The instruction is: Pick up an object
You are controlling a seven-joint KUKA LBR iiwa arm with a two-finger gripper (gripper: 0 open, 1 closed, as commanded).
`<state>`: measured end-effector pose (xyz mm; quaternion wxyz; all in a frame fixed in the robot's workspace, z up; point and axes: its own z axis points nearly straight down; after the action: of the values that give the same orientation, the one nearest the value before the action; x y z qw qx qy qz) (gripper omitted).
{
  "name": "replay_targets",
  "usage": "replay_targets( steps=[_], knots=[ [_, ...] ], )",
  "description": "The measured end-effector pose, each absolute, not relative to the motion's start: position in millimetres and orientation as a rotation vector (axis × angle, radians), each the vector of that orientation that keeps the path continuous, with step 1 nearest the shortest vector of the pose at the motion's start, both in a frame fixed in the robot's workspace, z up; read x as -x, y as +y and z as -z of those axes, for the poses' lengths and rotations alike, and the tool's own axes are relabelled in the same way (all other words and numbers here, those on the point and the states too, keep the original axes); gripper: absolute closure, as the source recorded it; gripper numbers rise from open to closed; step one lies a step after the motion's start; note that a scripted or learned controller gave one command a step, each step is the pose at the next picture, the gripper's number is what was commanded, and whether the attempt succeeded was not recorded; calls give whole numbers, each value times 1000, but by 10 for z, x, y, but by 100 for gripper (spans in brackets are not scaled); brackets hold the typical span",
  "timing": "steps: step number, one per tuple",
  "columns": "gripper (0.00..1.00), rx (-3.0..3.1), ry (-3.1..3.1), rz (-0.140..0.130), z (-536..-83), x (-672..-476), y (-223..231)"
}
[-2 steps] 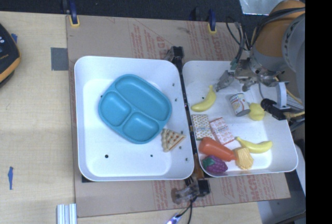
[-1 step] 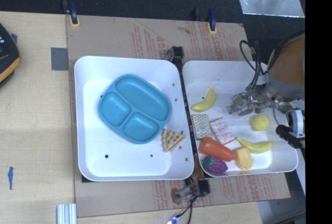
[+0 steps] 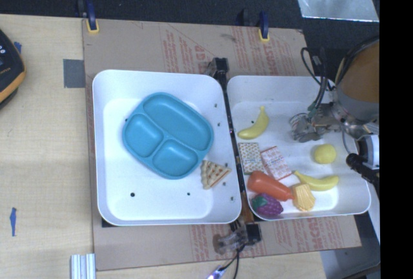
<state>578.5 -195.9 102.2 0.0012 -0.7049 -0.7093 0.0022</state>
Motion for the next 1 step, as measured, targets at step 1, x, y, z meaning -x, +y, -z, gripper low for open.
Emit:
replay_targets(
  steps=[1],
  knots=[
    [100, 2214, -2222, -6, -1091, -6527, -1822]
  ],
)
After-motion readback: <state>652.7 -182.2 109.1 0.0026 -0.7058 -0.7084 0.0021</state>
